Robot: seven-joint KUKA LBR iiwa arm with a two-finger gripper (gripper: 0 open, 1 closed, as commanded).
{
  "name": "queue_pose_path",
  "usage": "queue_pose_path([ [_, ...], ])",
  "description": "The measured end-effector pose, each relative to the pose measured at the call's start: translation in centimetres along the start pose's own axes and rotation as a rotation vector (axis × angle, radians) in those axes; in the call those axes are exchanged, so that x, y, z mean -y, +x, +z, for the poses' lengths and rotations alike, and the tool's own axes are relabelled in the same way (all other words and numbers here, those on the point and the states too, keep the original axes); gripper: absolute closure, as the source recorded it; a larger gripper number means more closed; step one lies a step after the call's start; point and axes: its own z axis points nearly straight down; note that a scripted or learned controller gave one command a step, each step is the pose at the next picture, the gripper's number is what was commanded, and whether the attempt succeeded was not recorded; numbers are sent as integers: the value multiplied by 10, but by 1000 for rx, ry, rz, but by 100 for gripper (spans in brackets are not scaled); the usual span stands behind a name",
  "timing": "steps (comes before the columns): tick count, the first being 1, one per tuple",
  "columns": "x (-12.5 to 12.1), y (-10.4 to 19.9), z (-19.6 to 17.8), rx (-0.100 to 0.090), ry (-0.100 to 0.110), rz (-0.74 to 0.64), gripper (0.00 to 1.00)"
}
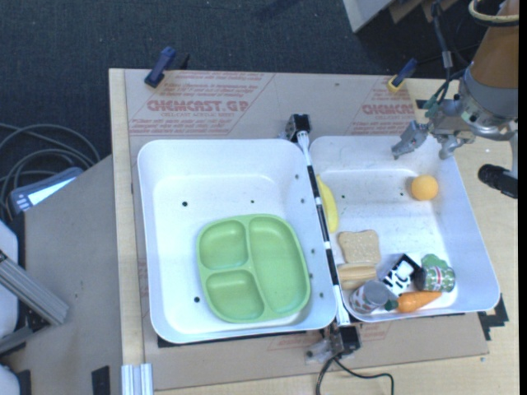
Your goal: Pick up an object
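My gripper hangs over the far edge of the right bin, its two fingers spread apart with nothing between them. An orange ball lies just in front of it, apart from the fingers. Along the bin's left wall is a yellow banana. Toward the near end lie a slice of bread, a wooden block, a grey can, a black-and-white item, a green item and a carrot.
The left bin holds a green divided plate. Clamps sit where the bins meet. Blue clips pin the cardboard sheet at the far corners. Cables lie on the floor to the left.
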Motion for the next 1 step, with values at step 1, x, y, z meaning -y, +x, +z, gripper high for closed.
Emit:
queue_pose_path([
  [1, 10, -50, 22, 0, 2, 1, 0],
])
